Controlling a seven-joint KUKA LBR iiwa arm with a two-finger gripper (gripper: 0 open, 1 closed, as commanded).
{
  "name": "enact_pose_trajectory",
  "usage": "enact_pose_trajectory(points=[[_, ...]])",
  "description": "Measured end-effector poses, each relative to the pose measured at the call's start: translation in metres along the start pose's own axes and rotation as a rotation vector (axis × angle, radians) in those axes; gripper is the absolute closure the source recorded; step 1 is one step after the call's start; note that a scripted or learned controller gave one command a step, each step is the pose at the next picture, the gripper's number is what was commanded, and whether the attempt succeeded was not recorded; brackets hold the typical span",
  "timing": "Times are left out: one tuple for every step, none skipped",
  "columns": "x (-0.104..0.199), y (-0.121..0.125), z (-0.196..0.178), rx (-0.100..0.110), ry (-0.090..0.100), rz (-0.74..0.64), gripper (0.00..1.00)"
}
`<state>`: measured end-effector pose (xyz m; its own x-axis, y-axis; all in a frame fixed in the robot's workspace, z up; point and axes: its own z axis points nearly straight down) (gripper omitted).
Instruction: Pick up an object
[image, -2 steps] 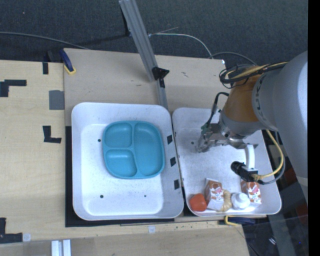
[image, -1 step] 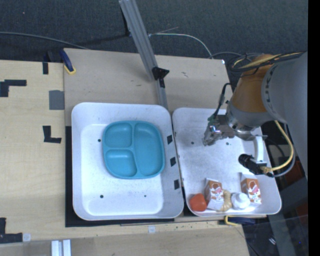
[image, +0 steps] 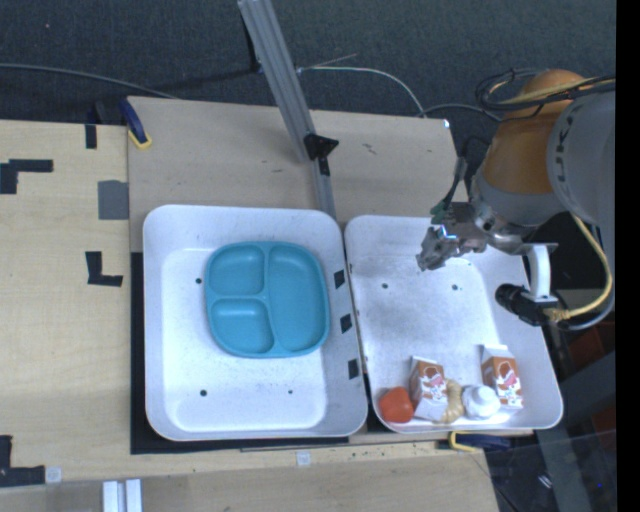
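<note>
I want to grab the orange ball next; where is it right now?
The orange ball lies in the right bin, at its near left corner, just left of a small carton.

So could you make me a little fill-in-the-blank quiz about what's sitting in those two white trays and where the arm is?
1. The blue divided plate lies in the ____ bin.
2. The orange ball and the two small cartons sit along the right bin's ____ edge.
3. The gripper hangs over the ____ part of the right bin, away from the objects.
4. The plate has ____ compartments.

Missing words: left; near (bottom); far (upper); three
</note>
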<state>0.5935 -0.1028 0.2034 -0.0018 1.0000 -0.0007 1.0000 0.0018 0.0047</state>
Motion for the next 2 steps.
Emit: enact_pose_trajectory(points=[[0.007,0.0,-0.045,0.001,0.0,-0.001,1.0],[0.056,-0.013,-0.034,0.007,0.002,-0.003,1.0]])
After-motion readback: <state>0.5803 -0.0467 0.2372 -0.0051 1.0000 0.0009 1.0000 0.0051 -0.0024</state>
